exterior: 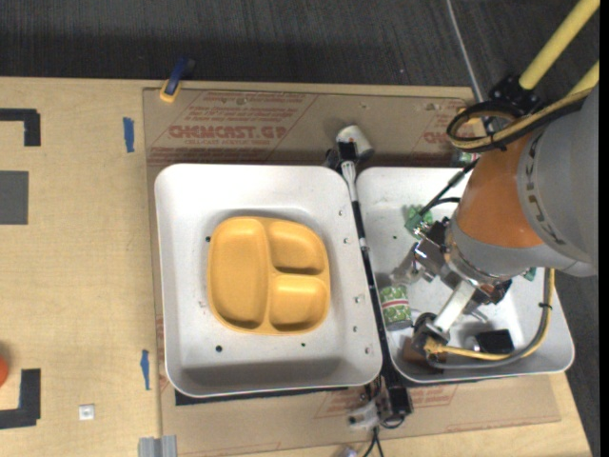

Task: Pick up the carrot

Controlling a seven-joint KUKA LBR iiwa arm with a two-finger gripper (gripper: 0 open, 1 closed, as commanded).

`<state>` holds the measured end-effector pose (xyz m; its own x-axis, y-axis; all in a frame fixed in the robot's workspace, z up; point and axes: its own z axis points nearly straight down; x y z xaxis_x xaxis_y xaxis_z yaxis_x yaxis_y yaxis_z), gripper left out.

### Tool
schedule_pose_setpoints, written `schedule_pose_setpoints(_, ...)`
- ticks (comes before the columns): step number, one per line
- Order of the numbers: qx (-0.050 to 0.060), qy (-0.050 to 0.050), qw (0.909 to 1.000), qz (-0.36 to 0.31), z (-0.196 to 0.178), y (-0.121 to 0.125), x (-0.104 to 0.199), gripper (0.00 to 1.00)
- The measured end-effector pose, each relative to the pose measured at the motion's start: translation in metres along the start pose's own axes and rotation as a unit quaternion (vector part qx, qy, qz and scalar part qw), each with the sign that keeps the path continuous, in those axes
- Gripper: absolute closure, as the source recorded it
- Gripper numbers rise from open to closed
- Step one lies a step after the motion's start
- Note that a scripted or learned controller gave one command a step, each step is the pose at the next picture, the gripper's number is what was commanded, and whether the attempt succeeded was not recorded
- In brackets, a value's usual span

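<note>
Carrot: I cannot make out where it lies. My guess is the right bin (385,193), beneath my own arm (514,208), which covers much of that bin.
Claw (419,260): low over the left half of the right bin. I cannot tell whether it is open or closed, so I claim no grip on anything.
Neighbours: a green-and-white packet (395,303) sits just near of the claw, and a small green piece (416,217) lies on its far side.
Risk, wrong catch: with the carrot unsighted, closing here could take the packet instead, or nothing.
Risk, rim: the claw is close to the rim between the bins (366,265). A slanted descent could strike it or push things against it.
Risk, scatter: the light packet would likely slide if nudged.
Left bin (176,255): holds a yellow divided plate (269,274), well apart from the claw, so no trouble there.
Bench edge: an orange-red thing (3,369) is cut off at the left. I cannot tell what it is.
</note>
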<state>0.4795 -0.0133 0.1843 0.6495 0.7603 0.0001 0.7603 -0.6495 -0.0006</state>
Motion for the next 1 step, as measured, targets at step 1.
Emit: schedule_pose_setpoints(1,-0.005,-0.002,0.9947,-0.103,0.0526,-0.067,0.0805,0.0)
